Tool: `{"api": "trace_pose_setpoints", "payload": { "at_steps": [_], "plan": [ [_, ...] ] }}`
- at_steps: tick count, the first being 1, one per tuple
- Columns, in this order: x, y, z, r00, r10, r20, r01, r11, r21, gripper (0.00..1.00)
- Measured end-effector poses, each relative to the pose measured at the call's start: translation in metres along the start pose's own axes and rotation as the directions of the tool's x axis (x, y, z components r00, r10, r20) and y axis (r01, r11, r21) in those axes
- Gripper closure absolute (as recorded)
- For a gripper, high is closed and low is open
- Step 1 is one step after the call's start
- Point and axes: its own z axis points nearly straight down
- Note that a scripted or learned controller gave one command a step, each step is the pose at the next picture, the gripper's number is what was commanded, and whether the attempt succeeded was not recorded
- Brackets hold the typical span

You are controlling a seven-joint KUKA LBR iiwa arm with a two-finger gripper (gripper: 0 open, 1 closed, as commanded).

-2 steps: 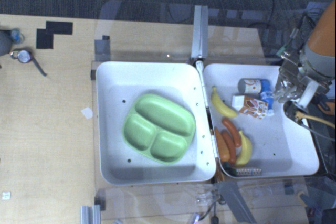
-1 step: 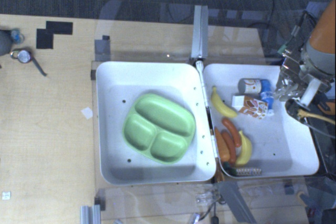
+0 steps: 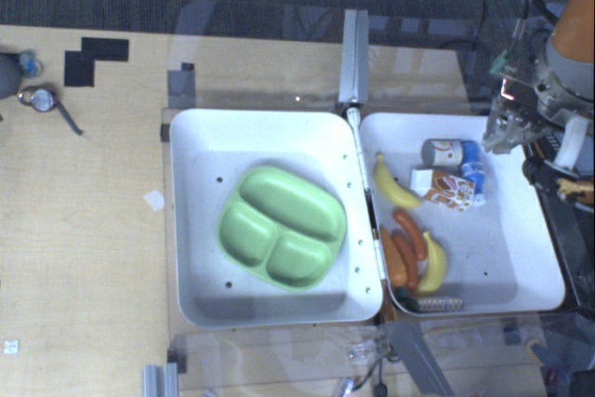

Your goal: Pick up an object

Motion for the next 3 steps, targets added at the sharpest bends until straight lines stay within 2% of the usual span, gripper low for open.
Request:
{"api": "trace_pose_setpoints", "payload": {
  "at_steps": [1, 3],
  "plan": [
    [0.003, 0.082, 0.055, 0.997, 0.077, 0.001, -0.077, 0.997, 0.001, 1.0],
    [0.007, 0.082, 0.035, 0.998, 0.06, 0.004, -0.06, 0.998, -0.001, 1.0]
  ]
}}
